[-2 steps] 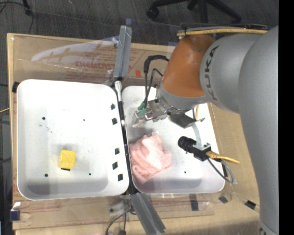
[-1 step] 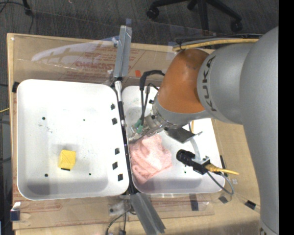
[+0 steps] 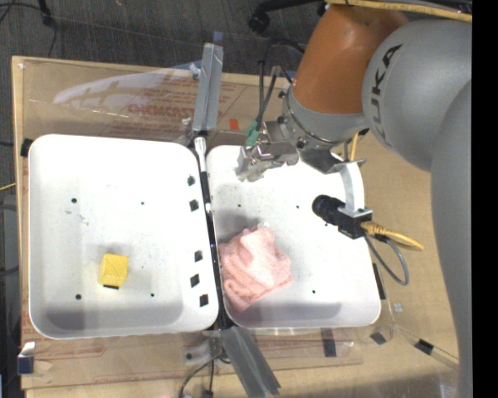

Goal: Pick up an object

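Over right bin's (image 3: 349,301) far end, gripper (image 3: 253,162) hangs; finger state: can't tell. Pink cloth (image 3: 254,264) lies near-left, beside divider. Centre over its bulk, descend straight, avoid the wall. Yellow block (image 3: 114,270) sits in left bin (image 3: 58,164).

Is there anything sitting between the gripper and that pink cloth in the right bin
Nothing visible. The gripper sits over the far end of the right bin, and bare white floor separates it from the pink cloth by the divider. The yellow block lies in the left bin.
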Available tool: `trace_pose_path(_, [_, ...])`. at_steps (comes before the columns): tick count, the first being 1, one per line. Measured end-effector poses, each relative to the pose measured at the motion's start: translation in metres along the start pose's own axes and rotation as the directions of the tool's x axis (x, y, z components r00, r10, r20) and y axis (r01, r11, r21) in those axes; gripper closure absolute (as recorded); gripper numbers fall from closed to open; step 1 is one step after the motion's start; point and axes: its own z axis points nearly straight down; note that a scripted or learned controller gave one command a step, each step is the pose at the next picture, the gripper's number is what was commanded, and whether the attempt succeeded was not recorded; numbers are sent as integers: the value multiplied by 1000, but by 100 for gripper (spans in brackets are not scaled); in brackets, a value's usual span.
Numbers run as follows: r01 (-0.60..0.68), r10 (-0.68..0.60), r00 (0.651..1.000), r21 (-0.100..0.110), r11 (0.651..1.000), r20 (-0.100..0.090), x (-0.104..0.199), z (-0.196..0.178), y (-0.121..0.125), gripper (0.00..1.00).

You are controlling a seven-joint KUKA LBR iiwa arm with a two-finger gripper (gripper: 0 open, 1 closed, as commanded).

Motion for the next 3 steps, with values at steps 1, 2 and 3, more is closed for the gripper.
trace_pose_path(1, [-254,254,967,2,967,1,2,-13,75,100])
trace_pose_path(2, [-45,45,999,-1,999,0,18,-60,53,100])
trace_pose_path(3, [-13,13,1000,4,1000,0,26,-27,65,100])
